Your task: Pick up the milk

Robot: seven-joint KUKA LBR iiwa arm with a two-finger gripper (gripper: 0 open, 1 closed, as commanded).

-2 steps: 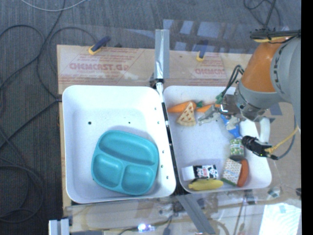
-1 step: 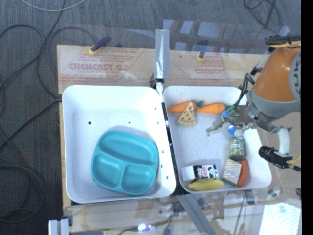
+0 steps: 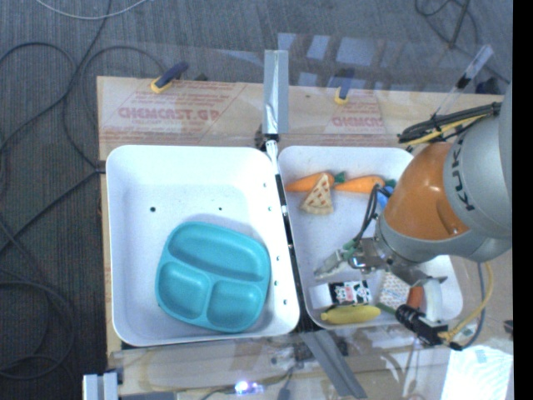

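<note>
milk (image 3: 350,292) hemmed by banana (image 3: 351,314), bin wall (image 3: 293,248) well apart

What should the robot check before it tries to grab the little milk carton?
1. Milk found: ok. The milk carton lies in the right bin, near its front edge.
2. Gripper lined up: not ok. The gripper sits up and to the left of the carton, not over it.
3. Nothing held already: ok. No item shows between the fingers.
4. Fingers spread enough for the carton: cannot tell.
5. Room around the carton: not ok. The banana lies right along its front side, and a cracker-like piece sits close on its right.
6. Other food out of the way: ok. The carrots and pizza slice lie at the bin's back.
</note>
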